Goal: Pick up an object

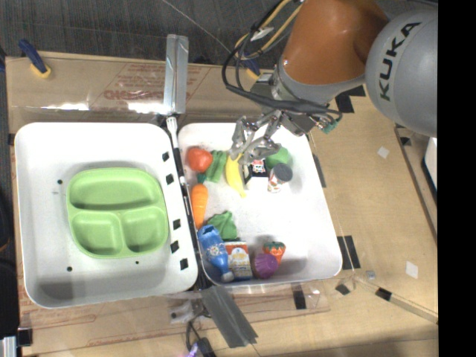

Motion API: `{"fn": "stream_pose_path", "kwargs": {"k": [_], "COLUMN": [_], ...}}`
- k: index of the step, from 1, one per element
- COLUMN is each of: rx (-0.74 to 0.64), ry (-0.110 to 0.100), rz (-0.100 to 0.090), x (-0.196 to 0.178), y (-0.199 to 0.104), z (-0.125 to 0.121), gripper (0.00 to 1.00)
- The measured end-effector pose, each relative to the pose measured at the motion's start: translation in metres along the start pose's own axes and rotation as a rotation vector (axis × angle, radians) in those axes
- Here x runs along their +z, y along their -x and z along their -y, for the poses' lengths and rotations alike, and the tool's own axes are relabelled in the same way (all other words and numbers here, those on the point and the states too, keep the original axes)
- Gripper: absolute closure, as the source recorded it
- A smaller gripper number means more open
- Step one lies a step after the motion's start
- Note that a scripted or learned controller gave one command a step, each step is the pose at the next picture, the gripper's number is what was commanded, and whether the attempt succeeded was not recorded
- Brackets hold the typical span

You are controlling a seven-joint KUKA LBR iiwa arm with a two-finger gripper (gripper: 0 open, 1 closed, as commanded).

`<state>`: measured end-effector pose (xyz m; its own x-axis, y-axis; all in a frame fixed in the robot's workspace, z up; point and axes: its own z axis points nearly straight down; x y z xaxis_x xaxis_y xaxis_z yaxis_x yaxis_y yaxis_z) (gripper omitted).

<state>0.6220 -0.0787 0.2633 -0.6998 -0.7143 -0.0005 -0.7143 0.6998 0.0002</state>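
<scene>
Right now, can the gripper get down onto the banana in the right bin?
Probably yes. The gripper hangs right over the top end of the banana, and nothing lies on it. But green toys press against its left side and a small dark toy sits at its right, so room is tight.

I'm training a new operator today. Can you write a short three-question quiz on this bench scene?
1. True or false: the green tray sits in the left bin.
2. Which lies nearest the claw? A) banana B) blue bottle C) purple ball
3. Fill in: the carrot lies along the right bin's ____ wall.

Key: 1 true; 2 A; 3 left.
</scene>
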Motion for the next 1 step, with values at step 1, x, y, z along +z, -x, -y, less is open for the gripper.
{"fn": "stream_pose_path", "kwargs": {"k": [1], "rx": [0.201], "ry": [0.0], "rz": [-0.001], "x": [0.0299], "y": [-0.0598], "z": [-0.0057], "gripper": [1.0]}}
